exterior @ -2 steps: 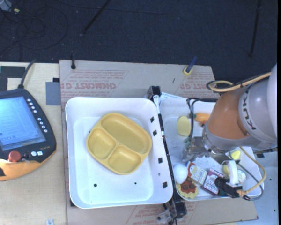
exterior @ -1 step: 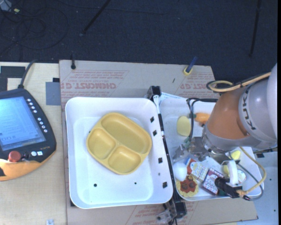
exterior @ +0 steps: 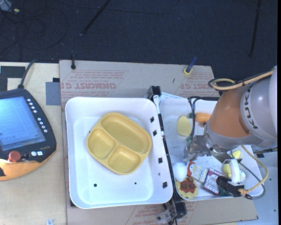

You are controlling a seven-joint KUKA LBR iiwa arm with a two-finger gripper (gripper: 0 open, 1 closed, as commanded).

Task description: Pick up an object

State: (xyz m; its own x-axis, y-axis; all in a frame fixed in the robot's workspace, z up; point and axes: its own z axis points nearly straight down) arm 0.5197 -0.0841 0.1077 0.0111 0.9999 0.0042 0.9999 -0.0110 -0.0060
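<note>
Grey arm (exterior: pixel 246 116) low over crowded right bin (exterior: pixel 257 184); end effector (exterior: pixel 196 149) state we cannot tell. Risk, we judge: tight clutter, white egg (exterior: pixel 180 171), packets (exterior: pixel 205 178), causing missed grasp.

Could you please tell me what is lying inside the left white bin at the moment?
The left white bin holds one yellow divided plate with three compartments, lying flat near its middle. Nothing covers the bin floor apart from the plate itself.
</note>
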